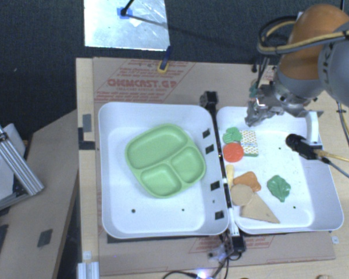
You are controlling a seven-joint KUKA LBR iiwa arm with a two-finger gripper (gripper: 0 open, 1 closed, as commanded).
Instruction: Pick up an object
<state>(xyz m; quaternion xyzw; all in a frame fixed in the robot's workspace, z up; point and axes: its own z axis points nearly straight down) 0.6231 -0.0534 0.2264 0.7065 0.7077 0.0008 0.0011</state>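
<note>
Bright even light, slightly soft focus

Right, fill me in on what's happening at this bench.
A grey robot arm reaches in from the right, its gripper poised over the far left corner of the right bin, above the bin floor and touching none of the toy food. That bin holds a green leafy piece, a red round piece, a checked block, a tan wedge and another green piece. The left bin holds a green divided plate. Nothing has been picked up yet.
</note>
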